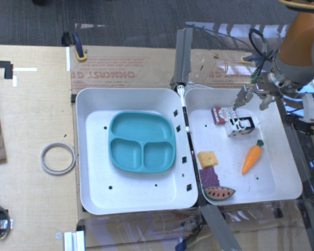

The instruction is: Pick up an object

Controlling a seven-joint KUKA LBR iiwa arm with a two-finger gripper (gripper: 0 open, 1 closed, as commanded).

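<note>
Near the back of the right bin (282,140) you have a small carton (239,125), white with black markings, lying beside a dark red packet (218,115) that touches its left side. Which printing the carton carries is too small for you to read. Just above it hangs the gripper (254,95), its two fingers spread with nothing between them; one fingertip points down toward the packet and carton, the other sits nearer the bin's right wall. You cannot tell whether the fingertips touch anything.

Further forward in that bin you see a toy carrot (251,158) lying tilted, a yellow cracker-like square (207,158), a purple piece (210,178) just below it, and a watermelon slice (219,193) at the front edge. The purple piece is hard to identify.

To your left, the other bin (94,192) holds a teal divided plate (143,141). Out on the bench lies a grey ring (58,158), well apart from both bins. The arm (298,41) is cut off at the right edge.
</note>
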